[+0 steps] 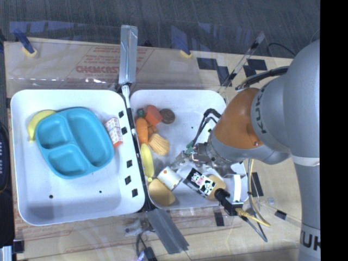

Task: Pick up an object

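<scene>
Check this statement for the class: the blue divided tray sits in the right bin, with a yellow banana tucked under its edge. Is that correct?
Not quite. The camera view shows the blue divided tray in the left bin, not the right bin. The rest holds: a yellow banana is tucked under the tray's edge.

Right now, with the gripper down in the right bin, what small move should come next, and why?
Probably a short straight lift to check the grasp. The gripper sits low in the right bin, close to the cow-patterned bottle and a white cup, but the view does not show anything between its fingers, so a hold is unconfirmed. Toys crowd the bin's left wall; moving sideways risks scattering them.
</scene>
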You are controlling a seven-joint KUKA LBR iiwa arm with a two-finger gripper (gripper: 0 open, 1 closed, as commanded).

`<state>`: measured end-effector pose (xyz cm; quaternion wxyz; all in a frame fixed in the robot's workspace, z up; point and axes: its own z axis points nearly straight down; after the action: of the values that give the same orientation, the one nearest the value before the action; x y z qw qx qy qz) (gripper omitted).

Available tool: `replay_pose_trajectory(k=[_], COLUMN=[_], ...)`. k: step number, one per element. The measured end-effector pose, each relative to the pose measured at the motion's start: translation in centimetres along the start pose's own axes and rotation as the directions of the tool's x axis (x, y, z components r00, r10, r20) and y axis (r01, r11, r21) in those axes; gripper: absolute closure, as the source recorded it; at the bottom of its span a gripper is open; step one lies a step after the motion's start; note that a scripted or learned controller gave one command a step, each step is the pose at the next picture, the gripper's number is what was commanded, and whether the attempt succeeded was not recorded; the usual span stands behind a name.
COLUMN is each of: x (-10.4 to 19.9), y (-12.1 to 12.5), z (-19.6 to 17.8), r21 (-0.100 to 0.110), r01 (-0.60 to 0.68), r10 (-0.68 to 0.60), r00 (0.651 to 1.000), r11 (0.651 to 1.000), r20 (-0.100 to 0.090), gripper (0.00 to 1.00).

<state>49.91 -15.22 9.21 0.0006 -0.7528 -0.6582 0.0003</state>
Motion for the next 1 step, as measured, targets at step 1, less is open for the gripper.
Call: replay_pose_trajectory(k=[1], x=[0.06], y=[0.05], z=[-0.94], r21=[0.0], r01=[0.006], r10=[-0.006], r00=[1.0], r11=[1.0], r20=[0.0], gripper=[1.0])
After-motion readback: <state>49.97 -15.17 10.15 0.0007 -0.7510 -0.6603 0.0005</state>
